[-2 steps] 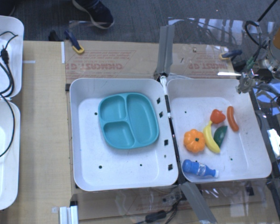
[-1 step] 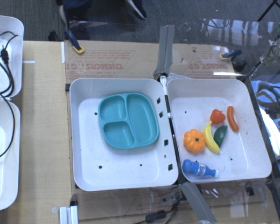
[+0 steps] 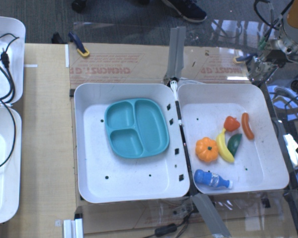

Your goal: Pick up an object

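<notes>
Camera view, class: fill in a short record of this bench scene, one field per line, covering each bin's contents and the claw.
left bin: teal divided plate
right bin: orange pumpkin, yellow banana, green vegetable, orange-red pepper, sausage, blue bottle lying near the front wall
cluster: pumpkin, banana and green vegetable lie close together
claw: above the bench beyond the right bin's far corner, holding nothing visible
task state: no object picked yet

Bright even overhead light, soft faint shadows inside the white bins (image 3: 84, 133), glare streaks on the clear sheet along the far counter (image 3: 44, 83), mild softness overall, slight blur toward the right edge.
</notes>
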Tool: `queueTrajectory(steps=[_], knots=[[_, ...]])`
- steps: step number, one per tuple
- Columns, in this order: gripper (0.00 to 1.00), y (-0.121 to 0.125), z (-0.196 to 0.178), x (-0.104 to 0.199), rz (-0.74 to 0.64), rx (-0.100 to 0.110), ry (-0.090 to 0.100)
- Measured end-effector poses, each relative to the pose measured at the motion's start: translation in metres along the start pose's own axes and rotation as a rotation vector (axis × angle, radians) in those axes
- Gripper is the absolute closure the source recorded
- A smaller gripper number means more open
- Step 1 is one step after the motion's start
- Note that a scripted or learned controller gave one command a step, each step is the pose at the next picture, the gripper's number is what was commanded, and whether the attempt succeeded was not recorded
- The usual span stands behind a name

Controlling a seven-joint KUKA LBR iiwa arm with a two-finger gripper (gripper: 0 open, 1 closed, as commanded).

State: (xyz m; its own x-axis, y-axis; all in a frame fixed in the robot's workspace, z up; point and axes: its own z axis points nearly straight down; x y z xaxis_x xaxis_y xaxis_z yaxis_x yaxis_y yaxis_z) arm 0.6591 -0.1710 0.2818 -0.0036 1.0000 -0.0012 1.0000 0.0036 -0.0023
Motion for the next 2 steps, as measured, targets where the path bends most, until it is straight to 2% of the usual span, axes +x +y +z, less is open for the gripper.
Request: queueTrajectory(steps=[1, 2], knots=[[1.0, 0.0, -0.066, -0.05, 0.004, -0.002, -0.001], [1.0, 0.0, 0.005, 0.007, 0.0, 0.0, 0.0]])
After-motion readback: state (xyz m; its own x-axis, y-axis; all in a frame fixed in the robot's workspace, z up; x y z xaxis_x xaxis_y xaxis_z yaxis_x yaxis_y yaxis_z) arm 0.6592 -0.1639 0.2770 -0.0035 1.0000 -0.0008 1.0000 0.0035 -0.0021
